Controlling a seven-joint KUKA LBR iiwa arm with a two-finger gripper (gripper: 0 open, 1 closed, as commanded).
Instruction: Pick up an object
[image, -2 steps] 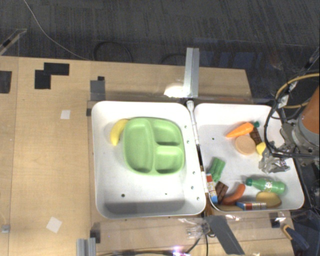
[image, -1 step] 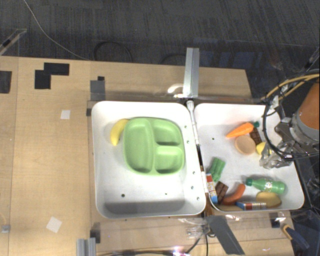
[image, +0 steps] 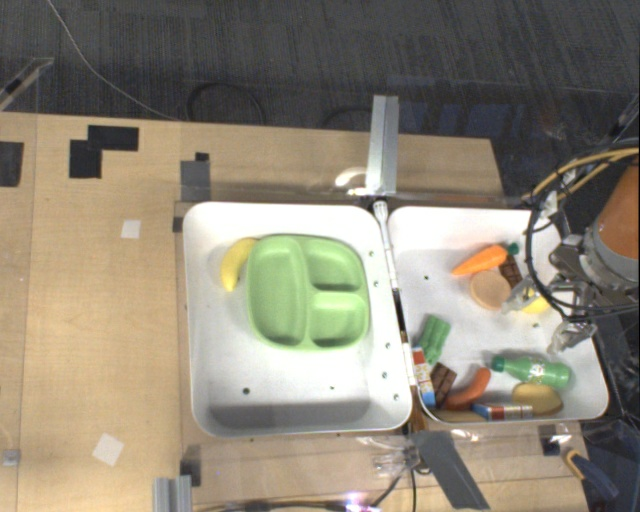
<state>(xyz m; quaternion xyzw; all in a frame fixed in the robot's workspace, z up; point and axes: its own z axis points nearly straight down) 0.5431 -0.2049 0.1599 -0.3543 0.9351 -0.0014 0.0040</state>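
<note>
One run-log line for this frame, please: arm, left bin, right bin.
arm: gripper over right bin's right edge | left bin: green tray, banana | right bin: carrot, green bottle, more

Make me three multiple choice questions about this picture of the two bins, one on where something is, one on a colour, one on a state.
1. Where does the banana lie?
A. in the left bin, beside the divided plate
B. in the right bin
C. on the bench

2. What colour is the divided plate?
A. red
B. green
C. blue

3. How does the green bottle rest?
A. upright
B. lying on its side
C. inside the plate

Answers: A, it sits at the plate's left edge in the left bin; B, the plate is light green; B, it lies flat in the right bin.
</note>
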